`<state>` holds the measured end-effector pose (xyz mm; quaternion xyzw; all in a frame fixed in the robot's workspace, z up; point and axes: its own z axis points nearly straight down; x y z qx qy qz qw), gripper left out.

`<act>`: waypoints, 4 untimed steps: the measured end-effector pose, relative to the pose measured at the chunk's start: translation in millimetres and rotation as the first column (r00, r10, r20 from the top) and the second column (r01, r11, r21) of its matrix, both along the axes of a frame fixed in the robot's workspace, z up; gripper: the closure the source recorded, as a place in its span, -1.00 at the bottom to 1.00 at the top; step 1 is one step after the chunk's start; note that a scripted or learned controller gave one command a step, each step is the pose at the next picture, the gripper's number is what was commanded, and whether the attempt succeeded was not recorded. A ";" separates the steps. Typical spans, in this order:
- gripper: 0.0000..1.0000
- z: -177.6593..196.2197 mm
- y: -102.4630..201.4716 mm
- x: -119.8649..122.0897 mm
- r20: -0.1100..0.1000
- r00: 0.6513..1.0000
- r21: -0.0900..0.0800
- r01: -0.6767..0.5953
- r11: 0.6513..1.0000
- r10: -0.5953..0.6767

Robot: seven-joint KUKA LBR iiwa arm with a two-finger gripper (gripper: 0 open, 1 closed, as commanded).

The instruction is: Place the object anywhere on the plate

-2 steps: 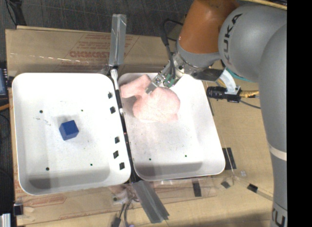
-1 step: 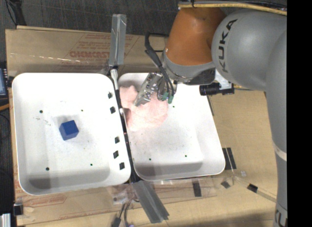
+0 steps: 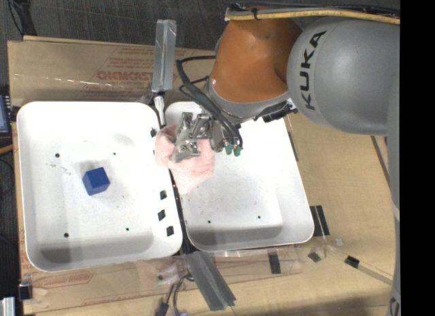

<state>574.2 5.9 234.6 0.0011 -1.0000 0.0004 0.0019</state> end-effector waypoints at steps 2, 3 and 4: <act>1.00 -9.1 91.0 -54.3 0.002 1.000 0.000 -0.007 1.000 0.007; 1.00 -5.7 134.8 -81.4 0.000 1.000 -0.001 -0.009 1.000 0.009; -1.00 -5.5 134.6 -81.3 0.000 1.000 -0.001 -0.009 1.000 0.009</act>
